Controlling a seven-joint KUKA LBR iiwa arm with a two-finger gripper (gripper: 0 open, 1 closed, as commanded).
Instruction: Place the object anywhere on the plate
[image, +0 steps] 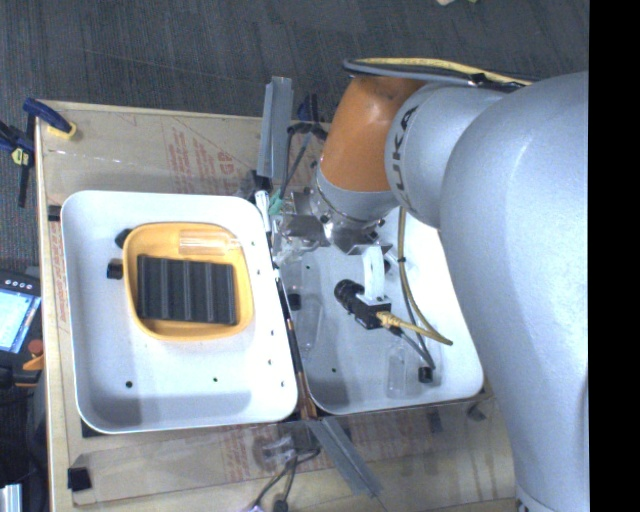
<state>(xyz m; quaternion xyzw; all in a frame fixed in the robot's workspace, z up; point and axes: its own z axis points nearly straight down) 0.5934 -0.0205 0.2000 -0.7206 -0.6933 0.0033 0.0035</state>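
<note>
A yellow plate (140, 305) with a dark ridged centre lies in the left bin (150, 400). A pale see-through piece (206, 240) rests on the plate's far rim. My gripper (288, 235) hangs at the wall between the two bins, just right of the plate's far right corner. The grey arm with its orange band hides most of it from above. I cannot make out anything held in it.
The right bin (450, 385) lies under the arm. It holds a clear item (400, 368) and a small black piece (427, 375) near its front right. Two small dark bits (115, 268) sit left of the plate. Clamps (50, 118) grip the bench's far left corner.
</note>
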